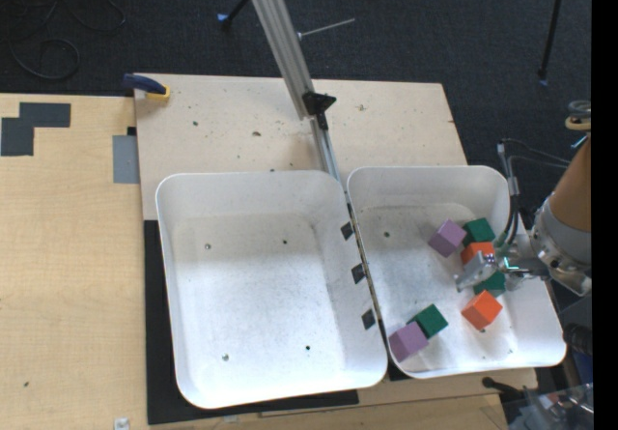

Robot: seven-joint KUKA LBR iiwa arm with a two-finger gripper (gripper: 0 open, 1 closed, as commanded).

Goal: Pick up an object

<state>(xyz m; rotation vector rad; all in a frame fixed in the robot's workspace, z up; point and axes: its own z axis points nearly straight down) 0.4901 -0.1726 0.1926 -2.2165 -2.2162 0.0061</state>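
Several small blocks lie in the right bin (401, 201). A purple block (447, 237), a green block (478, 229) and an orange block (474, 251) cluster near its right wall. Lower down sit another orange block (482, 310), a green block (432, 321) and a purple block (408, 339). My gripper (479, 271) reaches in from the right, low over the cluster, just below the upper orange block. A further green block (495, 282) peeks out partly beneath it. Nothing is visibly held.
The left bin (193, 201) stands beside the right one, with black clips (358, 272) along the shared wall. A slanted aluminium post (285, 42) rises behind the bins. A blue-and-yellow clamp (147, 85) lies at the bench's back left corner.
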